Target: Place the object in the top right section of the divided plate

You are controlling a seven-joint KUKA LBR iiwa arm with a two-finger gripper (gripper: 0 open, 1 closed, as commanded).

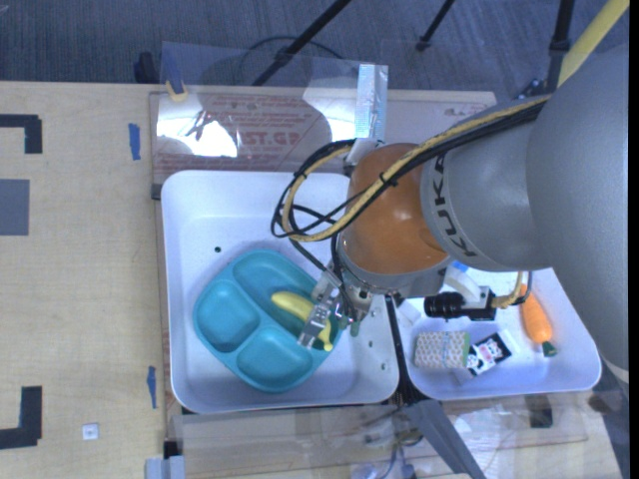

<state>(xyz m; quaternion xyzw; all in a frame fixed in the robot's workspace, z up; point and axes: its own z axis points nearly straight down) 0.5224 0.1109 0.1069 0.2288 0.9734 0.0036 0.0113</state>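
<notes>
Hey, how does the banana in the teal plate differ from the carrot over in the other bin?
The banana is yellow; the carrot is orange. The banana lies in the teal divided plate in the left bin, while the carrot rests on the right bin's floor. The end effector sits right at the banana and partly covers it; the carrot lies apart from it, fully in view. Both are elongated toy-like foods.

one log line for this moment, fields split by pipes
gripper over plate's right edge | banana in divided plate right section | carrot in right bin
</notes>
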